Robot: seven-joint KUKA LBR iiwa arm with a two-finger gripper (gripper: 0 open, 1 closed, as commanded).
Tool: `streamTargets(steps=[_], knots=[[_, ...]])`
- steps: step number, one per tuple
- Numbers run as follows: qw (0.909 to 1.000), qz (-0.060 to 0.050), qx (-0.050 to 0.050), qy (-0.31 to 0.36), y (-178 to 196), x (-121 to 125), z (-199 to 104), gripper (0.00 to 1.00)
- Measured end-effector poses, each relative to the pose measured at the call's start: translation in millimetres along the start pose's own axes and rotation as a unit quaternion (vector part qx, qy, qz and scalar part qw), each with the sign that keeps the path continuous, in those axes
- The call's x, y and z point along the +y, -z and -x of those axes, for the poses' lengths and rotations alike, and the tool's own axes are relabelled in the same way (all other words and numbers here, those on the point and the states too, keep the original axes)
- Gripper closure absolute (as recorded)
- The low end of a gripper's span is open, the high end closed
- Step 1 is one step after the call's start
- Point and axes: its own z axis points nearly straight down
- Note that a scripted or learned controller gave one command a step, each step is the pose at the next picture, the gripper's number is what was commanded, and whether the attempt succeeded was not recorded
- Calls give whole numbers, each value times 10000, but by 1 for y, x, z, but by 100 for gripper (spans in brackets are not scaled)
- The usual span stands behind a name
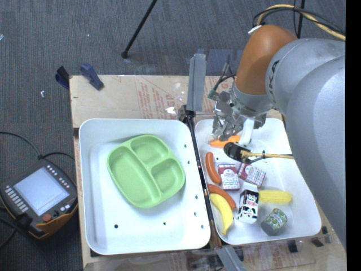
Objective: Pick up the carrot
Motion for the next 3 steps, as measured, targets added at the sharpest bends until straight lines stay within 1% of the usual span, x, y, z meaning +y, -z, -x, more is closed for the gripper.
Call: streamTargets(steps=[1,2,3], knots=[[9997,62,31,-218,43,-11,-35,0],[9999,56,24,121,62,-27,-19,0],[9999,100,57,-72,28,-6,11,0]])
